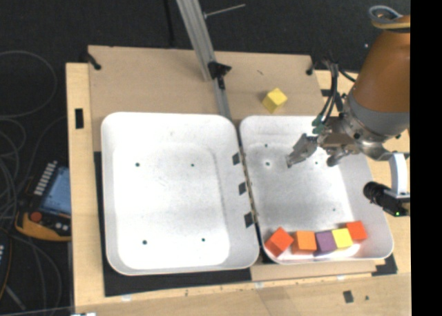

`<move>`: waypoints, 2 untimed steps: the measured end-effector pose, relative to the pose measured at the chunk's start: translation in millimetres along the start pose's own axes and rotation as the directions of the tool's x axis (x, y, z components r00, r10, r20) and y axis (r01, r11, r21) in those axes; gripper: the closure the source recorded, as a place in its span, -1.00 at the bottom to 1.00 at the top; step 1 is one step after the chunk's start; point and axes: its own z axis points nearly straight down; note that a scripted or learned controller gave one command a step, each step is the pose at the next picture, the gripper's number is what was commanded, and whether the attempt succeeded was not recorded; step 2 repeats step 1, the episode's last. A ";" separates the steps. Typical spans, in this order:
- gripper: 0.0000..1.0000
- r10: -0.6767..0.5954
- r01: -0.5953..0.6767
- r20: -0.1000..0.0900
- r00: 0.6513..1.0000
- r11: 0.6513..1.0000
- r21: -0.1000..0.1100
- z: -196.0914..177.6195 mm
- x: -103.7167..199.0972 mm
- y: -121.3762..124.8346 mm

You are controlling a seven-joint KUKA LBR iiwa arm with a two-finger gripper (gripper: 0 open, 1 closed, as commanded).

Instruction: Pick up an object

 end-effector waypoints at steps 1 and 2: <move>-1.00 -0.002 0.002 0.002 1.000 1.000 0.004 4.7 -56.1 -50.3; -1.00 -0.002 0.002 0.002 1.000 1.000 0.004 4.7 -56.1 -50.3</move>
